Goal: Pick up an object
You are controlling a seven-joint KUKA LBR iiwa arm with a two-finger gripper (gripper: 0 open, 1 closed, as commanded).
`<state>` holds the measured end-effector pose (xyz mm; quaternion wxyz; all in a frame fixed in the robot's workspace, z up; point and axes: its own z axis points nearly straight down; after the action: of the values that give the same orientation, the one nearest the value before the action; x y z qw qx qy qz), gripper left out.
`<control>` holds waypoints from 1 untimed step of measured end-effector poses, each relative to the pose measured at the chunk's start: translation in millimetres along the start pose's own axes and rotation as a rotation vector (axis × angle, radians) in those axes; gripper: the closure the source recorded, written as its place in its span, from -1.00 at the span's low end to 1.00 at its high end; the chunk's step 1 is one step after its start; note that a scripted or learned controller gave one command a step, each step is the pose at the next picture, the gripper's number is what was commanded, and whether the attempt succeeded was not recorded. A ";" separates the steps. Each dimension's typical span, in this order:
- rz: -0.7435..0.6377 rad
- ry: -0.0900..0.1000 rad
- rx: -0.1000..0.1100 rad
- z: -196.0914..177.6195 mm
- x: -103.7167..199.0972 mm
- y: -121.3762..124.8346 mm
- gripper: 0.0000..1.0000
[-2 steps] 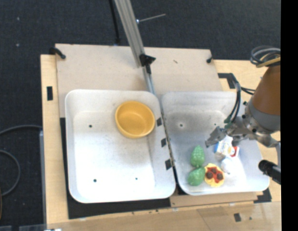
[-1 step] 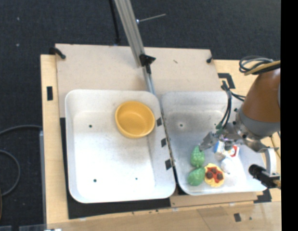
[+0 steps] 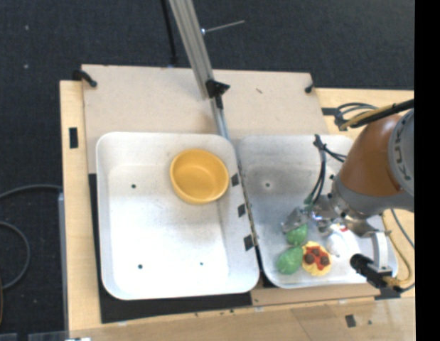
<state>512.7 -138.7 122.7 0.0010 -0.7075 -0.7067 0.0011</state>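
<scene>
My gripper (image 3: 310, 219) hangs low in the right bin (image 3: 276, 169), under the orange wrist band, just above a small green object (image 3: 298, 234). Whether anything sits between its fingers is hidden by the wrist. A second green object (image 3: 289, 261) lies near the bin's front edge. Beside it rests a yellow item with red spots (image 3: 317, 258). A white piece (image 3: 335, 243) lies to the right of these, partly under the arm.
A yellow bowl (image 3: 199, 175) stands upright in the back part of the left bin (image 3: 134, 254). A metal pole (image 3: 195, 45) slants up from the divider between the bins. Black cables trail beside the arm at the right.
</scene>
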 end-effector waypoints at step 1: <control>0.004 0.001 -0.009 -12.2 0.0 2.5 1.00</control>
<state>515.3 -138.6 134.9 -0.0015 -0.7090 -0.7052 -0.0024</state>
